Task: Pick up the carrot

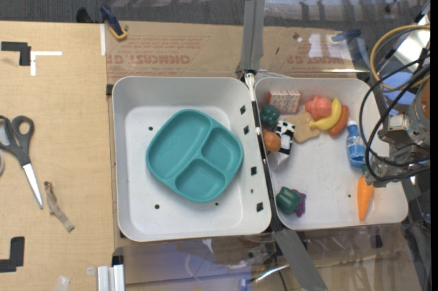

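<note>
Orange carrot lies at the lower right of the frame, close against the right bin's wall, its top just under the gripper. Whether it is pinched I cannot tell. That wall could block a clean grasp, and the carrot may roll or slip away.

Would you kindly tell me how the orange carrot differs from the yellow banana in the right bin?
The orange carrot is a straight cone tapering to a point; the yellow banana is curved. The carrot lies by the right bin's near right edge, under the gripper, apart from other toys; the banana sits at the far side, touching a red and an orange toy. Both are toy foods in that bin.
</note>
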`<state>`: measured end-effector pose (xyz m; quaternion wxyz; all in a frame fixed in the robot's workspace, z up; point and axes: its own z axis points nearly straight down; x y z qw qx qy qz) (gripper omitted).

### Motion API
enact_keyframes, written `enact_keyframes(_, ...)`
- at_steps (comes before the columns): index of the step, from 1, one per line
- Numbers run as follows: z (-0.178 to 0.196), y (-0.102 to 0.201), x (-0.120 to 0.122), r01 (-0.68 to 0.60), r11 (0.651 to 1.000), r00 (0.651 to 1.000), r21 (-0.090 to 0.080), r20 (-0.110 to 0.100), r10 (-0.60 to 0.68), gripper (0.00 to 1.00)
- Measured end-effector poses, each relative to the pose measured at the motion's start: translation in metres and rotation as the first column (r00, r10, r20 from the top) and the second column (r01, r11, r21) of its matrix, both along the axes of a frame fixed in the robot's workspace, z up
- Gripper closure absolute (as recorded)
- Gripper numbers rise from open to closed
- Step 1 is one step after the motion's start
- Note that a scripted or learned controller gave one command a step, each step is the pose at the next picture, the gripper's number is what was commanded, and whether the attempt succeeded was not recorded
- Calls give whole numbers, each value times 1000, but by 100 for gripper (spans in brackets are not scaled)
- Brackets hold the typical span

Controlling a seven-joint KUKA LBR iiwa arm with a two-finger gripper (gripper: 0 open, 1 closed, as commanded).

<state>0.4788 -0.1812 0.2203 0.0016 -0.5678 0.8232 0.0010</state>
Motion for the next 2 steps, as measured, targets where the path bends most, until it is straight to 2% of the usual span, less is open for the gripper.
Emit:
enact_keyframes(1, 94, 10, 9, -19, 1000, 1000, 0, 2, 19, 100)
enact_keyframes(2, 34, 51, 0, -356, 935, 935, 1, -1, 356, 100)
